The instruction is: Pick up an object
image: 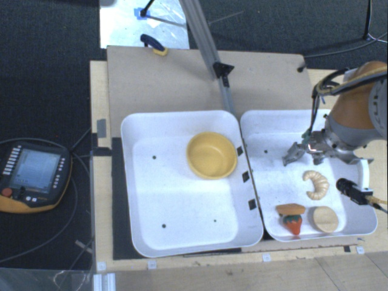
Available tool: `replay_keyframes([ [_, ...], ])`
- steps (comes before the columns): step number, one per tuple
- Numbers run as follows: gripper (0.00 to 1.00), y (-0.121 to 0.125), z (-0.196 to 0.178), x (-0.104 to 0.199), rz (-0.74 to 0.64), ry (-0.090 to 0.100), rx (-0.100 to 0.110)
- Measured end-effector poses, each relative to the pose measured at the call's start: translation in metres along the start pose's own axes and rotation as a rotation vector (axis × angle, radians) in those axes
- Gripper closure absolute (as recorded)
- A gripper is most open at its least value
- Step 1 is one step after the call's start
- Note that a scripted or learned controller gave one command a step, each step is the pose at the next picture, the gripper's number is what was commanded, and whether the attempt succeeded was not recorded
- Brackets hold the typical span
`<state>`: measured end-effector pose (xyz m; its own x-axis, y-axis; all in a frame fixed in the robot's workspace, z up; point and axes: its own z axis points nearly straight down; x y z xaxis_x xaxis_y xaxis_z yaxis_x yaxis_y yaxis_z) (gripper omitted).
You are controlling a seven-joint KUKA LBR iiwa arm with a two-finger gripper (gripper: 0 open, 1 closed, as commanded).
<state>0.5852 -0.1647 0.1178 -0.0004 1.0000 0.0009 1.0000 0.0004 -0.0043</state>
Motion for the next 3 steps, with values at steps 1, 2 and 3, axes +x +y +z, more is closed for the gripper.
replay_keyframes([
  [1,0.0,0.0,0.029,0.0,0.0,-0.001,-0.003],
  [2,1.0,0.001,0.017,0.0,0.0,-0.001,-0.006],
  [3,1.0,0.008,-0.036,-0.008,0.0,-0.002,-0.01],
])
